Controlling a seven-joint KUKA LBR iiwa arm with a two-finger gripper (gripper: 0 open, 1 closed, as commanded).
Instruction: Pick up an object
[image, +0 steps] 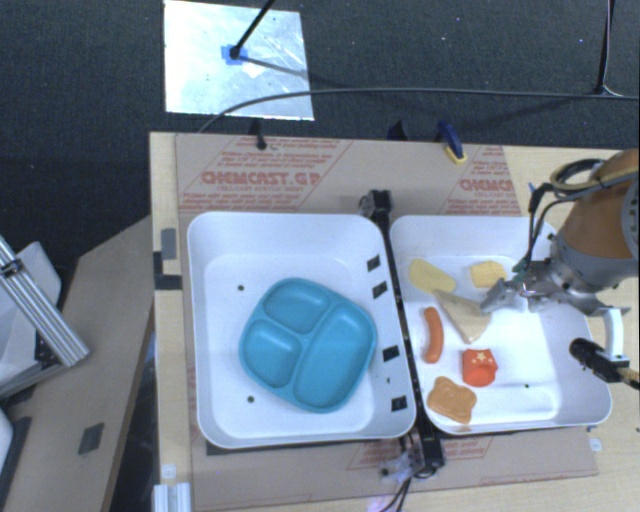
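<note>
The arm's body was cut off at the frame's right side. The gripper (503, 294) reached into the right bin (575, 405); whether its jaws were spread or pressed together could not be told. Directly at their tip lay a pale wedge (464, 315), its long axis diagonal, narrow point aimed up-left. Beyond it lay a sausage (433, 334), lengthwise near-vertical.

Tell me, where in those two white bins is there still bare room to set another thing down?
The left bin has bare floor around the blue divided plate, widest along its top edge. In the right bin, a strip lies free right of the red piece. It is crowded near the divider: sausage, toast, yellow pieces and gripper.
</note>
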